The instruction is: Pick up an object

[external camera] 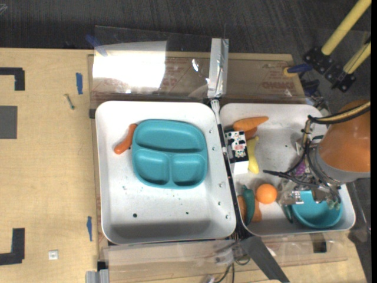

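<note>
Over the right white bin (277, 140) our end effector (301, 194) hovers beside a teal plastic bowl (318, 214); whether it is apart, we cannot tell. We judge the small orange ball (266, 193) nearby light, smooth, best pinched across its middle.

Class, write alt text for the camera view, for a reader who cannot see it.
A grey and orange robot arm reaches into the right bin, its gripper low over a teal bowl beside an orange ball. The left bin holds a teal divided plate with an orange carrot-like toy at its left edge.
</note>
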`<state>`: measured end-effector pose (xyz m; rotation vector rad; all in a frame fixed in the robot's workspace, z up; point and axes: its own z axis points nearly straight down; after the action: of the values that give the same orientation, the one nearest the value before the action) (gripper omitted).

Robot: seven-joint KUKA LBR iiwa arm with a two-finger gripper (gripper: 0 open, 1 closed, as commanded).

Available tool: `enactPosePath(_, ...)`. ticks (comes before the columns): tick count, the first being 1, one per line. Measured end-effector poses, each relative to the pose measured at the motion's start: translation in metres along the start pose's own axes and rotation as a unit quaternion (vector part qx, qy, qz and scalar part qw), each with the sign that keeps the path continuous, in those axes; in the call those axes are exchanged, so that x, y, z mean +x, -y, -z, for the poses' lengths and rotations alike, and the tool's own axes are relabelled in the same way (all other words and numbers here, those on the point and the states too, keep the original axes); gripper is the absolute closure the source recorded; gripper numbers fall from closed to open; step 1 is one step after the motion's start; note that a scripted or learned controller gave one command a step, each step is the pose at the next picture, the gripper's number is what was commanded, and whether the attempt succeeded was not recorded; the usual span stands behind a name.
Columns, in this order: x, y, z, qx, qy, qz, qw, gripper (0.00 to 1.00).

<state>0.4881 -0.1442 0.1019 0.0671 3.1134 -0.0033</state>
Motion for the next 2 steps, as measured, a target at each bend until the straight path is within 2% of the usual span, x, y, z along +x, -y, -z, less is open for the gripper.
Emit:
enactPosePath(1, -0.0644, -0.0499, 0.1527, 0.000, -0.005, -0.056, 0.9984, 1.00)
enactPosePath(2, -0.0621, -0.0484, 0.1482, 0.000, -0.010, -0.058, 0.9983, 0.00)
